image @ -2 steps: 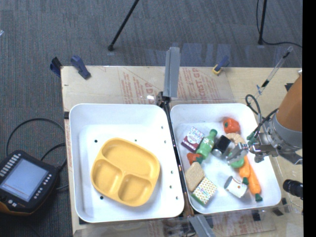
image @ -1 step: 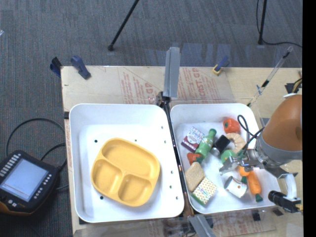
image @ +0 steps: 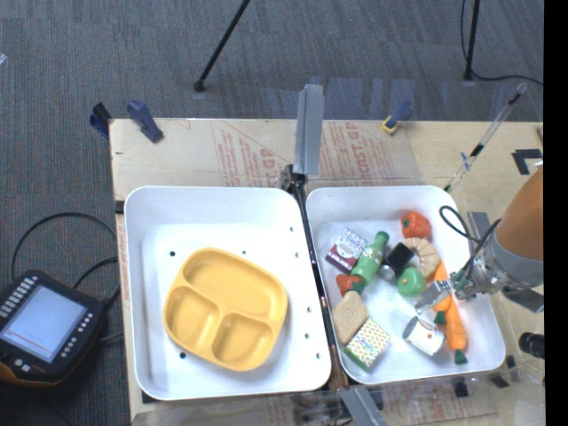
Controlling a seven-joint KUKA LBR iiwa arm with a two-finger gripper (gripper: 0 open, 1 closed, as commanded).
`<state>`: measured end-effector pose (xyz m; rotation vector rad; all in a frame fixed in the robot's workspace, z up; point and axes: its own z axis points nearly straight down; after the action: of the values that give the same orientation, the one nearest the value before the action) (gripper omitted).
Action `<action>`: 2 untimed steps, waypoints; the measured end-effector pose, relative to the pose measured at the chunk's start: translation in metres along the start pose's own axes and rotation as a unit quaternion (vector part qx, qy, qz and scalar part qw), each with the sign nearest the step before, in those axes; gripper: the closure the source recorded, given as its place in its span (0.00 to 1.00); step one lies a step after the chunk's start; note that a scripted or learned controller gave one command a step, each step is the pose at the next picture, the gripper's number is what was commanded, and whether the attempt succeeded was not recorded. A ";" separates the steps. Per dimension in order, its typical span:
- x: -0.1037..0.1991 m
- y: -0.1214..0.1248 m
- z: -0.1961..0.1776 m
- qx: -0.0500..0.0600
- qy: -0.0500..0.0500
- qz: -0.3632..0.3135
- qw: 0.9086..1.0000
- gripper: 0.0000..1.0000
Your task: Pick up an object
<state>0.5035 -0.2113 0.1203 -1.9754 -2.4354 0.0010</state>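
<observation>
Seen from above, the gripper [image: 441, 295] hangs low over the right bin [image: 373, 201] among toy foods, just beside a carrot [image: 454, 323]; finger spread cannot be told. A yellow divided plate [image: 226, 307] occupies the left bin [image: 142, 238]

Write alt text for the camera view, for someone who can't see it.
A grey robot arm's two-finger gripper reaches from the right into the right-hand white bin, beside an orange toy carrot among small toy foods, including a green bottle. The left-hand white bin holds a yellow plastic divided plate.
</observation>
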 end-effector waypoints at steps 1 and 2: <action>0.008 -0.027 0.036 0.002 0.001 0.042 0.999 0.00; 0.007 -0.030 0.029 0.004 0.004 0.047 0.999 1.00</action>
<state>0.4727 -0.2109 0.0915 -2.0800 -2.3319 0.0037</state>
